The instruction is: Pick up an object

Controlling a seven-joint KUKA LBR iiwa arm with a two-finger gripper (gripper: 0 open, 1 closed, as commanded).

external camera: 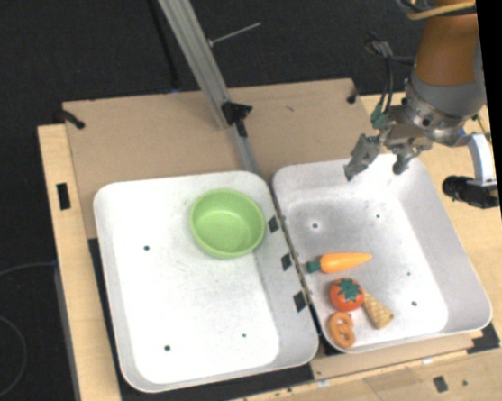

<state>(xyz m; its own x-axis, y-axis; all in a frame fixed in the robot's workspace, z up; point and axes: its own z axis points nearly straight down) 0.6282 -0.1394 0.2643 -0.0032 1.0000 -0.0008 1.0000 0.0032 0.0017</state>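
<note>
Grey pincer (379,159) seemingly spread, nothing held, above right bin's (416,211) far edge.

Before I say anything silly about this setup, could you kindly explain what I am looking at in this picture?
This is one camera fixed above a bench, looking down at a slant. The grey and orange machine on the right is a robot arm; its hand, with two spread fingers and nothing between them, is over the far edge of the right bin. That white bin holds toy food near its front-left corner: a carrot, a tomato, a pretzel and a tan cone-like piece I cannot identify. The left bin holds a green bowl. The job is to pick up an object; none is picked up yet.
</note>
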